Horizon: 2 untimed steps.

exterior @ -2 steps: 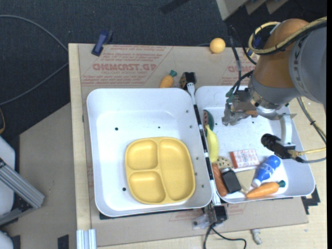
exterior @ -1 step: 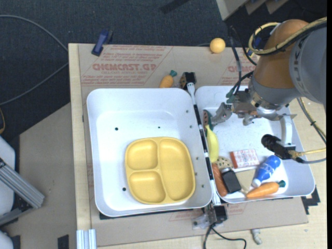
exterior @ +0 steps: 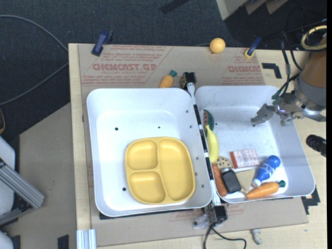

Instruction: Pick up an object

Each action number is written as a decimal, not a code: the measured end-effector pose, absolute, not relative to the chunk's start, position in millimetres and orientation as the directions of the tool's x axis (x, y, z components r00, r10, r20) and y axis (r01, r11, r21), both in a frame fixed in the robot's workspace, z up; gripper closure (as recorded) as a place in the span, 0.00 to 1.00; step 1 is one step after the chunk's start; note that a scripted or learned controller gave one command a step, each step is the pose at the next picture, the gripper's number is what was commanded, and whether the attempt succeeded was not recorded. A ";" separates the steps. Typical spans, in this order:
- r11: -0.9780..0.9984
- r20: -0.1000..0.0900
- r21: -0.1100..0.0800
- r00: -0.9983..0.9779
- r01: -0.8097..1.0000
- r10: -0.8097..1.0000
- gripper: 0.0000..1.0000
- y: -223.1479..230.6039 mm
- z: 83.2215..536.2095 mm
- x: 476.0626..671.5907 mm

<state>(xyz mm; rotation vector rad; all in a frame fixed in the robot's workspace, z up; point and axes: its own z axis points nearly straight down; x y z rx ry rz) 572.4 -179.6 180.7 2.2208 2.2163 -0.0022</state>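
Bins sat side by side on the bench, and going L to R, operator, you had this: left bin (exterior: 104,118) held a yellow divided plate (exterior: 160,169), well off to the gripper's left and nearer the camera. Between the bins, along the right bin's left wall, a banana (exterior: 212,144) lay lengthwise, left of the tool and below it in view. Right bin (exterior: 244,100) carried the rest, all clustered at the near end: a black block (exterior: 230,181), a small red-and-white packet (exterior: 244,157), a blue-capped bottle (exterior: 266,170) and a carrot (exterior: 263,190) just beside the bottle. All of these sat below and slightly left of the gripper (exterior: 261,118), apart from it.

Gripper hung over the bare far-right part of the right bin, nothing between its tips; whether released or clenched, I couldn't tell from this angle.

Step, as I judged it: approach/pre-grasp, no pick made yet. Nearest candidates were the packet and bottle. Next move prob. called for you to bring the tool toward the near end, centre over one item, then descend w/ jaws wide. Clutter there was tight, so a neighbour could've been nudged.
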 end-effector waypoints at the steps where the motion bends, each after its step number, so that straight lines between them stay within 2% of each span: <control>1: -0.001 -0.001 0.002 0.001 1.000 1.000 0.00 -182.7 92.8 518.4; 2: -0.001 0.000 0.006 0.001 1.000 1.000 1.00 -181.6 103.2 519.8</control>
